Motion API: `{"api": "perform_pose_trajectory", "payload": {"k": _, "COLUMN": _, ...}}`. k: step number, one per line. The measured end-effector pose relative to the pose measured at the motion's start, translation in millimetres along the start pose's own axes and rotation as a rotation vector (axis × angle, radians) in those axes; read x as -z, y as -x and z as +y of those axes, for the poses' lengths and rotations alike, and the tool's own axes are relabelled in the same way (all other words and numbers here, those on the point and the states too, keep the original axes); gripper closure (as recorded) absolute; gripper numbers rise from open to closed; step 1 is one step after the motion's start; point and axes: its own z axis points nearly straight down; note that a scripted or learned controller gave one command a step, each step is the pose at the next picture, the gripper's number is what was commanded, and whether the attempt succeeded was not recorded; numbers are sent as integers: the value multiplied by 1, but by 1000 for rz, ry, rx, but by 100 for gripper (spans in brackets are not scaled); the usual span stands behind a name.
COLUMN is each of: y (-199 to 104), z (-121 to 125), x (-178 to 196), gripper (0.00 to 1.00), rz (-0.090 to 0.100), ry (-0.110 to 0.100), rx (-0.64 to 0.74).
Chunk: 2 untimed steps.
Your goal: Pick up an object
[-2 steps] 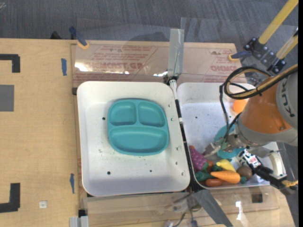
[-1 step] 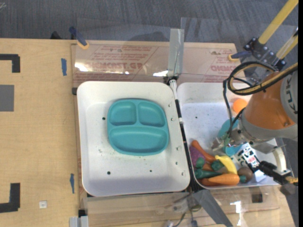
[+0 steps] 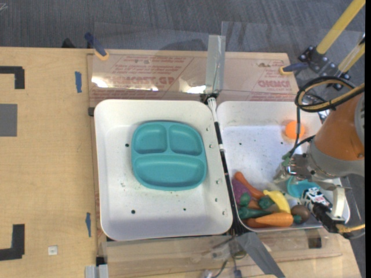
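A grey robot arm with a wide orange band, black cables looping above, and silver metal wrist hardware.

right bin far half open, toys crowd near edge

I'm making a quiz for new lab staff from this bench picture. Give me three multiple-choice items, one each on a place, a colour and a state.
1. Where does the divided plate lie?
A. left bin
B. right bin
C. on the wooden bench

2. What colour is the ball near the right bin's far wall?
A. green
B. orange
C. white

3. How do the toy foods lie?
A. spread evenly over the right bin
B. heaped in the right bin's near part
C. stacked on the plate

Answers: 1 A, the plate sits mid left bin. 2 B, it is plainly orange. 3 B, they crowd the near edge, beside the arm.
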Motion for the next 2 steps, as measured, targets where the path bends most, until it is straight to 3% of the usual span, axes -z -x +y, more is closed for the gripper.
{"api": "perform_pose_trajectory", "payload": {"k": 1, "y": 23, "z": 37, "x": -5, "gripper": 100, "rz": 46, "ry": -31, "rx": 216}}
{"api": "perform_pose_trajectory", "payload": {"k": 2, "y": -29, "z": 57, "x": 99, "gripper": 100, "rz": 7, "ry": -39, "rx": 155}}
